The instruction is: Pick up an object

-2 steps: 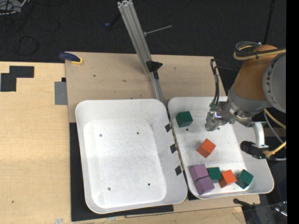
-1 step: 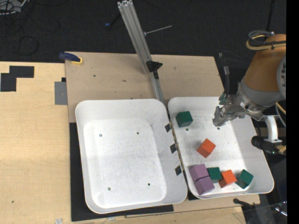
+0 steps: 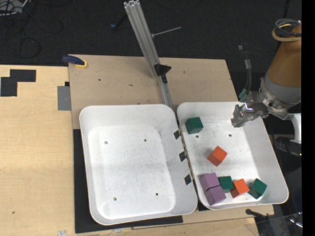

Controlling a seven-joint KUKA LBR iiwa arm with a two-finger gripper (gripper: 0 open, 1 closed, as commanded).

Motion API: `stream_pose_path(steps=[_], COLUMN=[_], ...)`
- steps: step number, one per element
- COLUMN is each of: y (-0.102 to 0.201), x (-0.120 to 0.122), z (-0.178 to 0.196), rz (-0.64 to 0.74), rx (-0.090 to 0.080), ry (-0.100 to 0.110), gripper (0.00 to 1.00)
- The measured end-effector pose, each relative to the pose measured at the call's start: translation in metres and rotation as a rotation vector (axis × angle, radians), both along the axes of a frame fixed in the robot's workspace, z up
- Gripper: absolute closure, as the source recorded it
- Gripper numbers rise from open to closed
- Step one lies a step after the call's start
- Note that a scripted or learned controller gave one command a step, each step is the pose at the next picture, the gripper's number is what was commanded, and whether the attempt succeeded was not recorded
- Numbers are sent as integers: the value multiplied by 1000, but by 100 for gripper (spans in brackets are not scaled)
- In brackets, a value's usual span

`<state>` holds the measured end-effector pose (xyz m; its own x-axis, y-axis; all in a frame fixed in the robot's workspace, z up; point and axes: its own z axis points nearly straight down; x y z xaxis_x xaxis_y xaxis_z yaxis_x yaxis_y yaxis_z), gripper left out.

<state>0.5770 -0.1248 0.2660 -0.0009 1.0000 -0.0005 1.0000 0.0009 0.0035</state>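
The gripper [image 3: 239,117] hovers at the right bin's [image 3: 275,171] upper right, finger state impossible to tell; the lone orange cube [image 3: 217,155] mid-bin suits best: centre above it, descend straight

A robotics lab: plywood bench [image 3: 123,77], aluminium camera mast [image 3: 145,38], loose cables [image 3: 19,4] on dark floor
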Motion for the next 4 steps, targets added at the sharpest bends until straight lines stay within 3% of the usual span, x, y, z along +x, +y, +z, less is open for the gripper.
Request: stream_pose_path(steps=[2, 4], y=[99, 199], x=[-15, -37], z=[-26, -20], rz=[3, 3], rx=[3, 3], ry=[9, 10], gripper=[100, 100])
